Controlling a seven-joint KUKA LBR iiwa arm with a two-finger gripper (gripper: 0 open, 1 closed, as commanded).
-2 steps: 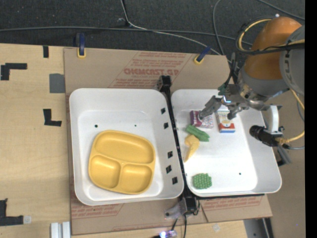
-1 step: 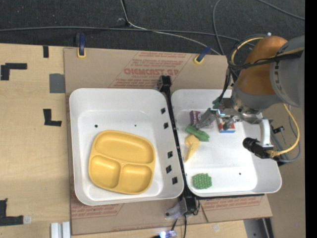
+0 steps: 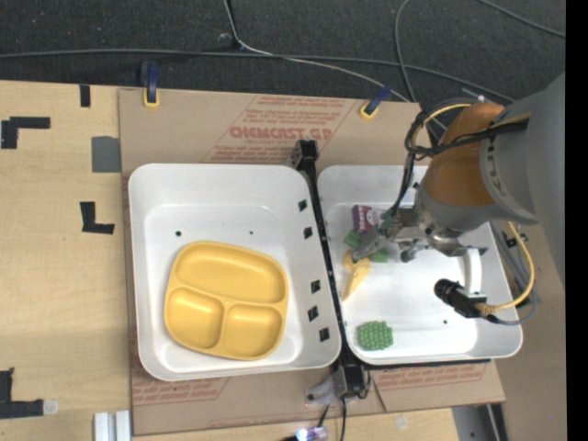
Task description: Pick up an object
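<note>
We look down on a wooden tabletop [image 3: 55, 274] with black tape marks, backed by dark carpet crossed by cables. A brown cardboard sheet [image 3: 248, 131] lies on it, held by clamps at its far edge, and carries two shallow white bins side by side.

The left bin [image 3: 152, 186] holds a yellow divided tray [image 3: 225, 299], lying flat toward the near side, with one wide compartment and two smaller ones.

In the right bin [image 3: 496, 343] we see a small purple packet [image 3: 365, 216] near the far left corner, a yellow banana-shaped piece [image 3: 356, 274] close to the dividing wall, and a green bumpy object [image 3: 374, 335] near the front edge, well apart from the others.

The grey arm [image 3: 514, 163] with its orange band reaches in from the right, and its gripper [image 3: 378, 243] sits low over the bin between the purple packet and the yellow piece, beside something green. We cannot tell how the gripper stands or whether it is pinching anything.
</note>
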